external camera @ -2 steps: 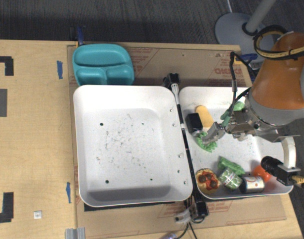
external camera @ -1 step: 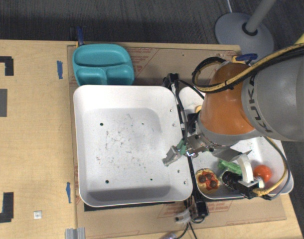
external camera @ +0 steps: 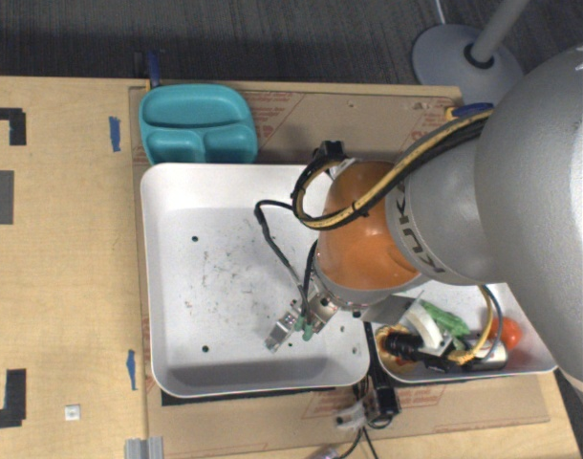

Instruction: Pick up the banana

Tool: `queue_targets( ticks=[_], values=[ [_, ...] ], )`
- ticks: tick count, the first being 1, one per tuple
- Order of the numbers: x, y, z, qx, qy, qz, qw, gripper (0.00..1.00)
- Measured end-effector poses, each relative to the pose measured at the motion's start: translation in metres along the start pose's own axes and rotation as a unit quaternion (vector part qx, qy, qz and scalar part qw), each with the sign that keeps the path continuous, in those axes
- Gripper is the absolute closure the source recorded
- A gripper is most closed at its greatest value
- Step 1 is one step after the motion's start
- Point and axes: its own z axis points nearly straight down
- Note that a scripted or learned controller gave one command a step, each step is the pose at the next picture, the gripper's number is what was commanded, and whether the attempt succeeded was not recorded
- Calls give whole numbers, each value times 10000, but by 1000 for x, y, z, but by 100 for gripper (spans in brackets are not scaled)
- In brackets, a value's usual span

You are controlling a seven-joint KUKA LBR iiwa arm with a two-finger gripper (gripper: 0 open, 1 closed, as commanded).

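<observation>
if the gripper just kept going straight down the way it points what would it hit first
Most likely the bare floor of the left bin: the gripper points down there with no object visible under it, though height is hard to judge.

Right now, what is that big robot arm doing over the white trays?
The robot arm is reaching in over the left white bin, with its gripper low near the bin's floor. Nothing shows between its fingers. The right bin holds a jumble of small things, and a teal tray sits behind the bins.

Grey arm (external camera: 521,180) — orange band (external camera: 363,228), black and yellow cables (external camera: 406,165).
</observation>
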Motion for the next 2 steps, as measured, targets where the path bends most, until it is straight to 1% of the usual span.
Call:
queue_targets(
  ticks=[1, 2],
  values=[
    [39, 33, 26, -15, -19, 485, 9988, 0],
    [69, 62, 26, -41, -30, 2224, 9749, 0]
  ],
)
